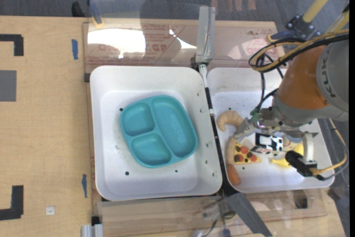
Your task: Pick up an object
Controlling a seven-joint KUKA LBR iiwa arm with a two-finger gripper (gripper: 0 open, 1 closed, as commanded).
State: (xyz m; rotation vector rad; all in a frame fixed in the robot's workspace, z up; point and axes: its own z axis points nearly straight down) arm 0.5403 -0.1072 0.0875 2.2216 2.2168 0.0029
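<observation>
Hand (265, 139) low in my right bin (244, 91), grip state impossible to tell; toy croissant (228, 119) just beside it, pizza slice (244, 154) below. Crowded pieces risk a glancing, failed grab, I judge.

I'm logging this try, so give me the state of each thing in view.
Tray: upright in left bin, nothing in it.
Croissant: lying in right bin, loose.
Pizza slice: lying flat, loose.
Gripper: low over the right bin.
</observation>
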